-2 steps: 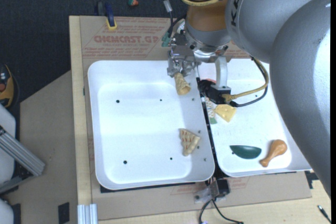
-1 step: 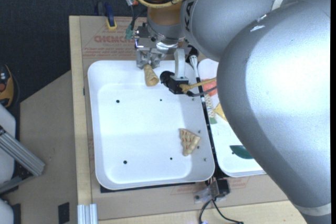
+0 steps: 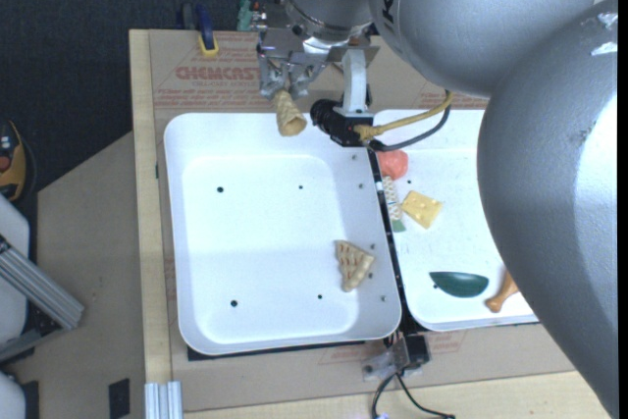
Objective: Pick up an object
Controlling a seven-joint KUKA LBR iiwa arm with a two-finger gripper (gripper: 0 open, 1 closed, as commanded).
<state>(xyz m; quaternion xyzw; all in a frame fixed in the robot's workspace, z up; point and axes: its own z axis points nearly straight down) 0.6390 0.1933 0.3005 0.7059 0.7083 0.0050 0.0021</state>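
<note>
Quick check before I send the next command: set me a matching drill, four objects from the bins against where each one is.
Objects:
1. tan cone-shaped piece
2. tan waffle-patterned wedge
3. yellow cheese wedge
4. dark green piece

Places:
A. right bin, near its front edge
B. left bin, front right part
C. right under the gripper, at the left bin's back rim
D. right bin, close to the divider between the bins

Pairs: 1-C, 2-B, 3-D, 4-A
</note>
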